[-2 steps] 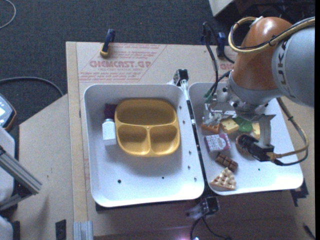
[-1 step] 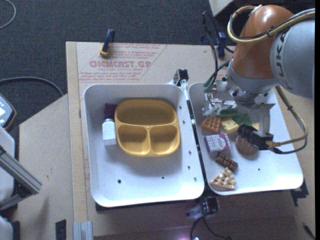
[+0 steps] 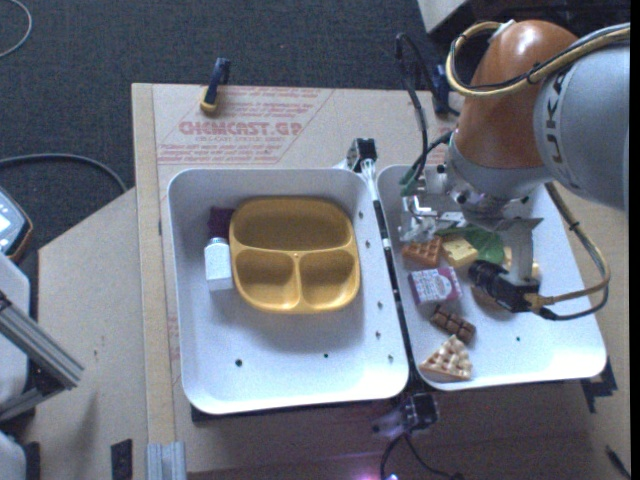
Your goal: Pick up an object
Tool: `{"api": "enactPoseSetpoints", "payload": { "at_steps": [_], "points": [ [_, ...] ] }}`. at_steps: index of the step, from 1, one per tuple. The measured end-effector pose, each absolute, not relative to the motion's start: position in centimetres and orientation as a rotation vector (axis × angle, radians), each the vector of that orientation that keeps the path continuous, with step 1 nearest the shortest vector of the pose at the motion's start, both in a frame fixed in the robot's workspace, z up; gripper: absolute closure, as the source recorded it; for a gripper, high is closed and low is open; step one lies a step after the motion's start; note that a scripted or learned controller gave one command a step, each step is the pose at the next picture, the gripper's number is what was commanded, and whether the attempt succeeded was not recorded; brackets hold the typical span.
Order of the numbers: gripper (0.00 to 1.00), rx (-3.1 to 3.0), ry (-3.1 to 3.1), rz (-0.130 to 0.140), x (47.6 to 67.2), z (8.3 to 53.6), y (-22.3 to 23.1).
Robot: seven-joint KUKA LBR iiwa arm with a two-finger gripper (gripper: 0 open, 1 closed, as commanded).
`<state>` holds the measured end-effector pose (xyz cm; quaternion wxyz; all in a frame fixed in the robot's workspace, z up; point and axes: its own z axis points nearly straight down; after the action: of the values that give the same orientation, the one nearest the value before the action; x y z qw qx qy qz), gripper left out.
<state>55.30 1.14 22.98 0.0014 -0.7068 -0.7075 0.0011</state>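
Note:
My gripper [image 3: 418, 218] is low in the right bin [image 3: 570, 328], at its upper left, under the orange wrist. Toy foods lie just below it: a brown waffle square [image 3: 421, 251], a pale yellow block [image 3: 459, 251] and a green piece [image 3: 490, 239] partly hidden by the arm. Further toward the front are a purple and white carton [image 3: 434, 285], a chocolate bar [image 3: 453, 323] and a waffle wedge [image 3: 449, 358]. The gripper seems to hover by the brown waffle square; I cannot make out contact.
The left bin [image 3: 250, 368] holds a yellow divided plate [image 3: 295, 253], a small white bottle [image 3: 218, 265] and a dark maroon item [image 3: 220, 218] behind it. A ridge between the bins runs close to the gripper's left side.

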Motion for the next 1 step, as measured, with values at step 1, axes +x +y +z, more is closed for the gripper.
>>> {"api": "enactPoseSetpoints", "payload": {
  "at_steps": [1],
  "points": [
    [1.00,-2.221,-2.219,0.003,54.93,23.14,0.50]
  ]
}}
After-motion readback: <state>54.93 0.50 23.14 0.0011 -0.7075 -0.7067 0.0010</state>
